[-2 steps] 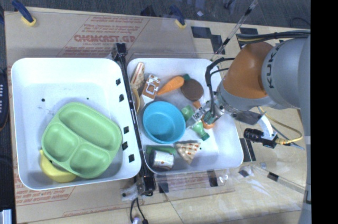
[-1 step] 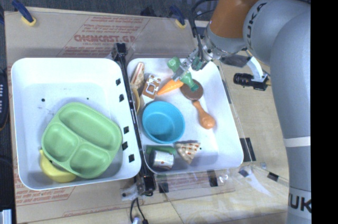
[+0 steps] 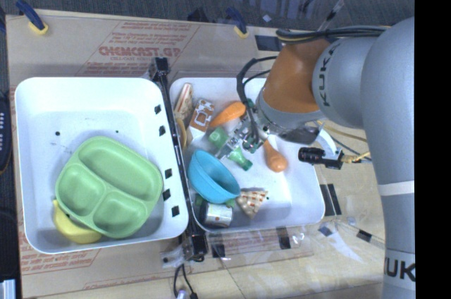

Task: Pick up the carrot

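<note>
I see the gripper (image 3: 248, 137) low in the right bin (image 3: 304, 209); jaw state: cannot tell. The carrot (image 3: 274, 156) lies just right of it, on the bin floor.

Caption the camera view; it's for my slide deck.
KUKA arm's gripper hangs low in the right bin between two orange pieces, green tray in left bin.

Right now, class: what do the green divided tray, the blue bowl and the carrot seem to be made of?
Green divided tray: likely moulded plastic, matte, even colour, rounded compartments.
Blue bowl: likely plastic, smooth, uniform colour, thin rim.
Carrot: probably a plastic or rubber toy, even orange, slight sheen; hard to confirm from this view.
</note>
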Motion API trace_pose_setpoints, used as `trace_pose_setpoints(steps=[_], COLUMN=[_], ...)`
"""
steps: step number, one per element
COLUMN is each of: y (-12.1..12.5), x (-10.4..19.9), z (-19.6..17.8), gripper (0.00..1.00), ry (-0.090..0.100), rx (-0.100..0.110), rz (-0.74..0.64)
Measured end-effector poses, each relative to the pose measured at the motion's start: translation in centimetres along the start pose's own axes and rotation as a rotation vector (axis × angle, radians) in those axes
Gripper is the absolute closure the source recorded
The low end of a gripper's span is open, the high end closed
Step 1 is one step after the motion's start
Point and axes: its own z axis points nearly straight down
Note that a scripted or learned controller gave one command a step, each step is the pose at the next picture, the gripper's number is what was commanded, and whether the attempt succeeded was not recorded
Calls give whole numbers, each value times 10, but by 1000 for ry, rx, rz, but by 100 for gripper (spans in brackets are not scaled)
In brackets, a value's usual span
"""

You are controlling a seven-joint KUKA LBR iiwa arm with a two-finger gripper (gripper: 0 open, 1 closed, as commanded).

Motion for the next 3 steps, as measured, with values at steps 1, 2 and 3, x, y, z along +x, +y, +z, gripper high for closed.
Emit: trace_pose_setpoints(steps=[1, 2, 3], y=[91, 11, -43], x=[-12, 22, -20], z=[-163, -279, -283], gripper=[100, 100, 100], ry=[-22, -23, -16], rx=[-13, -6, -2], rz=[-107, -252, -388])
